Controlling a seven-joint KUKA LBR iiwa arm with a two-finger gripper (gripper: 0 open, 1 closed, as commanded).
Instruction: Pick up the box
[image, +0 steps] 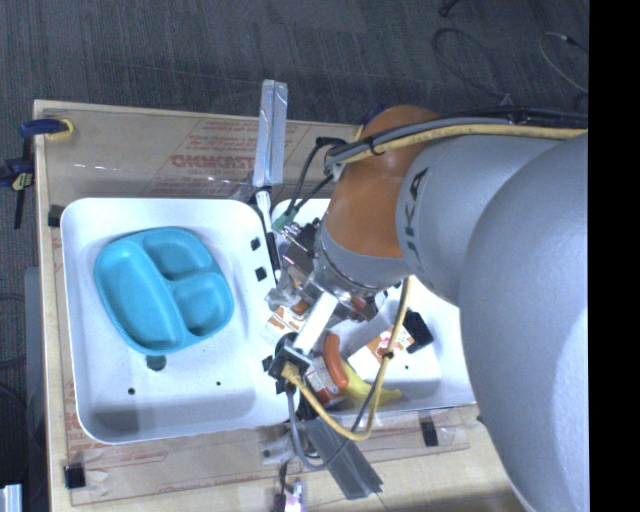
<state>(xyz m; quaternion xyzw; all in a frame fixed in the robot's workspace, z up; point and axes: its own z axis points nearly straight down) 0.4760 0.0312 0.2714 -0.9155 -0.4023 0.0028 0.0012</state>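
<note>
Arm (480, 260) is in from the right and covers most of the right bin (448, 388). Its orange band (375, 200) sits over the bin's upper half, and the wrist (345, 265) angles down and to the left. Gripper (295, 322) is low in the right bin, near the wall beside the left bin (75, 300). Wrist hardware blocks my line of sight, so I cannot tell whether the gripper is spread or closed, nor whether it has hold of anything. Box (283, 317): I read it as the small carton with orange and white print at the right bin's left side, just beside the gripper. I can't confirm contact from this angle. A printed patch (390, 346), also orange and white, shows further right past the wrist; I can't say whether it is the same carton or another item. Between the two lies a reddish sausage (335, 362) on a slant, with a yellow banana (378, 394) just beside it near the bin's front wall. A small black object (416, 331) sits just beside the printed patch. The left bin holds a blue divided plate (165, 290) with three compartments, well apart from the gripper. On the bench (150, 150), a metal bar (272, 130) stands behind the gap between the bins, and a blue clamp (40, 128) is at the far left corner.
</note>
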